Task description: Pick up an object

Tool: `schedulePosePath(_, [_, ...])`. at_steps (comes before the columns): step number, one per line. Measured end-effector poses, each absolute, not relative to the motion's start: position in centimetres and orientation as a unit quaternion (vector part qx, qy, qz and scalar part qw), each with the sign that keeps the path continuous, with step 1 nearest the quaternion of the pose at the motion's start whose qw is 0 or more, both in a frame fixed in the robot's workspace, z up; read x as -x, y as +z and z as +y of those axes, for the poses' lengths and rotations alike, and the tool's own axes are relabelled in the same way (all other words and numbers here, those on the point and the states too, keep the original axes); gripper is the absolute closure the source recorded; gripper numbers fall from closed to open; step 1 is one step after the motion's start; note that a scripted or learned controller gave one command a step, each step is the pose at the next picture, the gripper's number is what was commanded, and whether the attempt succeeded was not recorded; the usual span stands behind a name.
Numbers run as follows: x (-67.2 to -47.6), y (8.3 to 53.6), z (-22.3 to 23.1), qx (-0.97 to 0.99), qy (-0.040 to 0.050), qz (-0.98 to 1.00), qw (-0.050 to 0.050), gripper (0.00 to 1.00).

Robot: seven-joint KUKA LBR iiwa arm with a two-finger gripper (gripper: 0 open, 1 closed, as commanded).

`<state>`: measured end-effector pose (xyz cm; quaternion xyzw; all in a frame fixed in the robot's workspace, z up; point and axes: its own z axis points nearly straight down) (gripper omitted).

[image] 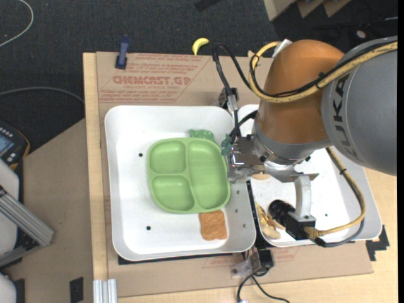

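The tool [235,158] hung low over the seam between the two bins, just beside the right rim of the green divided plate [189,173], its body blocking any view of how it was set, so I cannot tell its state; the plate lay flat in the left bin [123,169], looking like light, stiff, smooth plastic, likely slippery, and best pinched at its raised rim or a divider ridge. A small brown toast-like piece [213,225] lay just below it; the right bin [353,188] sat crowded under the arm on the cardboard-covered tabletop [158,81], leaving little room.
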<state>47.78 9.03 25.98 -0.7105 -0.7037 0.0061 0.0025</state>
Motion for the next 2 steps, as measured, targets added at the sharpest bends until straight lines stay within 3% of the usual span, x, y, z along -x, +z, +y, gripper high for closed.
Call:
schedulePosePath(1, [-48.1,46.8,12.1,0.706,-0.0095,-0.708,-0.005,1.0])
schedulePosePath(2, [-47.8,37.2,15.7,0.706,0.0045,-0.708,0.003,1.0])
